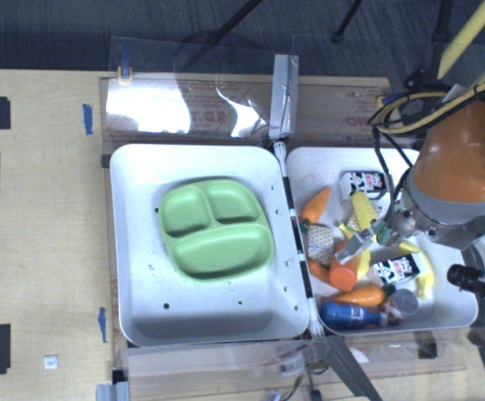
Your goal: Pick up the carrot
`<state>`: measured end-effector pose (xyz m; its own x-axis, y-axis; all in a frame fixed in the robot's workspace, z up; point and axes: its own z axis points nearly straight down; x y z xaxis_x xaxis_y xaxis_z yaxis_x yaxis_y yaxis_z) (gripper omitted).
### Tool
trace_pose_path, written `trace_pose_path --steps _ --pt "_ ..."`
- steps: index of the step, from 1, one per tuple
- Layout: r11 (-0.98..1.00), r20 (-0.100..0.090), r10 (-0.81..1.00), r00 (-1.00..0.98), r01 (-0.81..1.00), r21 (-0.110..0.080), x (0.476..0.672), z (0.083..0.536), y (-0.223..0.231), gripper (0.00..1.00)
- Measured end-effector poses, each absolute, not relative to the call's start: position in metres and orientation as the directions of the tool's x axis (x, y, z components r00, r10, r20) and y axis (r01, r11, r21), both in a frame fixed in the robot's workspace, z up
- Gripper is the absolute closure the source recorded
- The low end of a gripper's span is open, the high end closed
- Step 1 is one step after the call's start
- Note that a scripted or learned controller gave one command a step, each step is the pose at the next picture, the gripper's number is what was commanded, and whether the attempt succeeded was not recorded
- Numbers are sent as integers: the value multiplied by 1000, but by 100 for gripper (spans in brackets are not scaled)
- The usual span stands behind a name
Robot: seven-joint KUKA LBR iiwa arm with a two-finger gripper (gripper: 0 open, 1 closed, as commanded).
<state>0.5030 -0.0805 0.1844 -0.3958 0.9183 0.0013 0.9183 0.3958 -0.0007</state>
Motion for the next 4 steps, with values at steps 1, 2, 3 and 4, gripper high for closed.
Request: trace_pose_path --steps 1,2,3,4 --pt "454 -5 891 -454 891 8 482 87 -111 0" --pt "566 -5 825 -566 824 6 540 87 -127 0" --pt "525 1 851 -525 851 -1 596 86 -155 0" --pt "648 43 762 -646 761 -38 656 89 -174 0"
